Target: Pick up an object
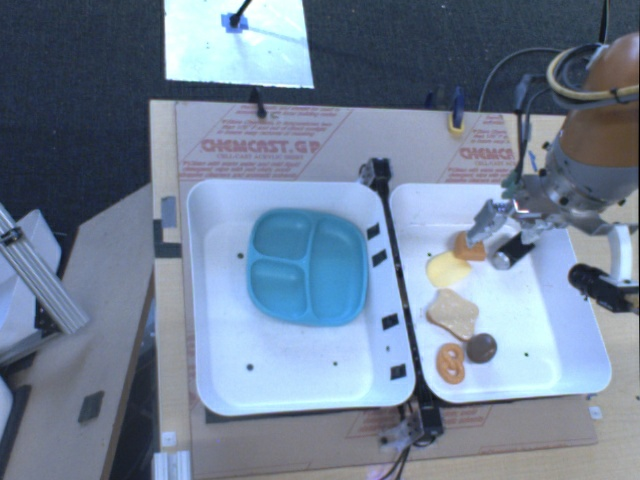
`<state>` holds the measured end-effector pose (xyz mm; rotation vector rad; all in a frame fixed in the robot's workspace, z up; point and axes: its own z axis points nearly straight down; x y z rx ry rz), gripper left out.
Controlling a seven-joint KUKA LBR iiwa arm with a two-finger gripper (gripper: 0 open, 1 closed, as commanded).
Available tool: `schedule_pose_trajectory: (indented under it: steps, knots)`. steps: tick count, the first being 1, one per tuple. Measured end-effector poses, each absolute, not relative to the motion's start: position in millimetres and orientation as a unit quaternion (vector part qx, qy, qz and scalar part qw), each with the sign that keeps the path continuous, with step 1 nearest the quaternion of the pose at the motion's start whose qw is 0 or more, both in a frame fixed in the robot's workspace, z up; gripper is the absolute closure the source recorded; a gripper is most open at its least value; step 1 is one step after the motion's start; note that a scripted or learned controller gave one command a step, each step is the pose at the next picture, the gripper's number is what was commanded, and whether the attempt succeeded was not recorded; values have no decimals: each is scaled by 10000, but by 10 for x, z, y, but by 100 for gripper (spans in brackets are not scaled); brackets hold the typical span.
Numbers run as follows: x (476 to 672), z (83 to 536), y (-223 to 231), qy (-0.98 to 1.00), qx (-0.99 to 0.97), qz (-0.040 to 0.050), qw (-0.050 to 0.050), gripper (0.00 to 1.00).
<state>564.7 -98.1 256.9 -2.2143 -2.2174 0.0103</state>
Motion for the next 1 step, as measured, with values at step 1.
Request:
schedule_pose_trajectory:
  steps: [1]
  knots:
    - [5668, 2628, -980, -7084, -7058, -3, -7, 0]
